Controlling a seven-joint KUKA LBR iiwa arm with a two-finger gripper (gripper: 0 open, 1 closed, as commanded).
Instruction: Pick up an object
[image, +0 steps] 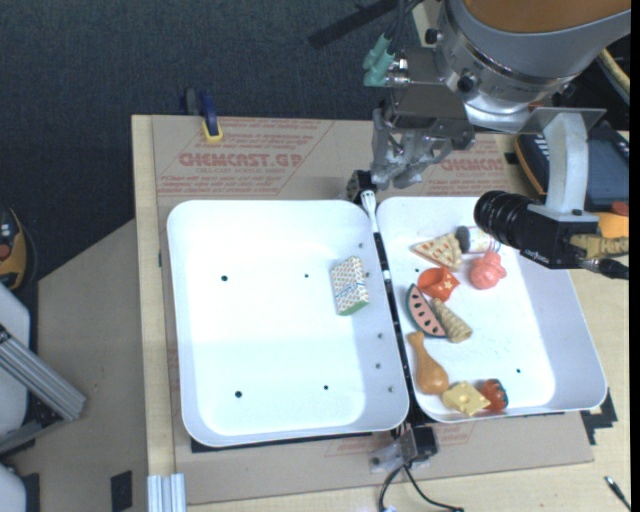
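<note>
Nearest, a chicken drumstick (430, 367) and cheese (462, 398) lie in the right bin (570, 340) with other toy food; one wrapped block (349, 285) sits in the left bin (250, 320). Far back, above the bins' rims, the gripper (410, 165) hangs with nothing between its fingers; their spread I cannot tell. Picking seems not yet begun.

The scene is viewed from a single camera fixed above the surface (250, 150), looking down at a slant. Both white bins are taken in whole: the left bin (270, 400) fills the middle of the frame and the right bin (560, 350) lies toward the right side. The arm (520, 40) is seen entering from the upper right, close to the lens. Dark floor is seen along the top and left.
</note>
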